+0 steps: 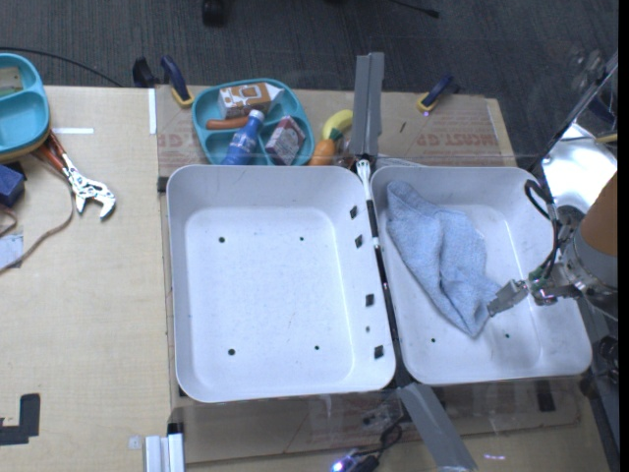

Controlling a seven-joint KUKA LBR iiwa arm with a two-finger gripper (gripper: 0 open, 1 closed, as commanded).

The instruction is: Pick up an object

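1. The brown cardboard sheet (462,131) lying on the worktop behind the right bin bears faint reddish printed lettering, seen upside down; it is too pale and small to make out with any confidence.
2. The same kind of reddish print runs along the cardboard strip (177,138) behind the left bin, beside the teal tray (208,131); it cannot be read either.
3. A small box (246,97) in the teal tray carries a printed label, too small to read.
4. The blue bottle (242,138) in that tray shows a label whose words are blurred.
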